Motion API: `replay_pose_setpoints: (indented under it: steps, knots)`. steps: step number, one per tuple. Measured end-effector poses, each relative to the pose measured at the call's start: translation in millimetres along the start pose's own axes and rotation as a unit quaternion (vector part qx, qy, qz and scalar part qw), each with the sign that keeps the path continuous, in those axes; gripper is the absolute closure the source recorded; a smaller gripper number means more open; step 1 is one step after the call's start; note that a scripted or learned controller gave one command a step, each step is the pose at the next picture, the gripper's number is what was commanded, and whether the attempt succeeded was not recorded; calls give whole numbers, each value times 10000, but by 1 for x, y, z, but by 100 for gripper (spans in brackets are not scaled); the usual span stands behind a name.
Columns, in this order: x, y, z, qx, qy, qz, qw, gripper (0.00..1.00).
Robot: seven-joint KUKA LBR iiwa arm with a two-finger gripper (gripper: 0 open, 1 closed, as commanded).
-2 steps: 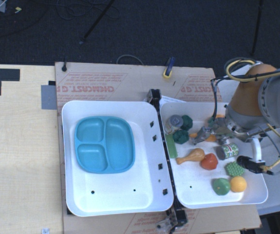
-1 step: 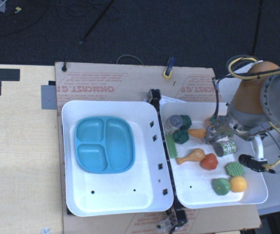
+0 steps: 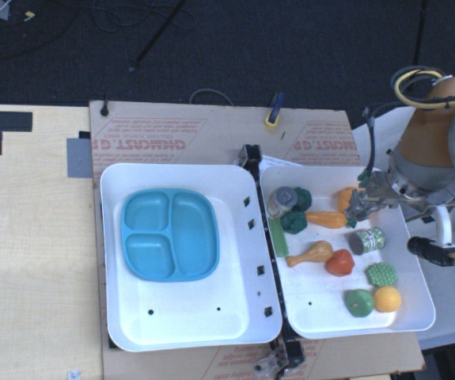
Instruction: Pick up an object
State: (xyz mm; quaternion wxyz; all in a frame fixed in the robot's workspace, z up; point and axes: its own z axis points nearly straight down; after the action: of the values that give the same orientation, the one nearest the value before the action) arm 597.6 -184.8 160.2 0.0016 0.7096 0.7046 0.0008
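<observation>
the cardboard sheet [image 3: 181, 135] under the bins carries red print in two places, seen upside down and mirrored. the letters are too blurred to read with certainty. nothing else bears legible text.

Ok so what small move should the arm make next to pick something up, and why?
Probably lower straight down. The gripper hangs over the right bin, just beside the carrot, and nothing shows between its fingers.
</observation>
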Motion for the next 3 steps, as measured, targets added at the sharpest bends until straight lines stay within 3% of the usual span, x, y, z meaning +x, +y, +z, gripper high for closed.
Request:
replay_pose_setpoints:
  steps: [1, 2, 3]
  knots:
    - [-8, 8, -50, 0, -2, -32, 10000, 100]
    - [-10, 8, -68, 18, 5, -30, 10000, 100]
    - [49, -6, -60, 40, 20, -54, 10000, 100]
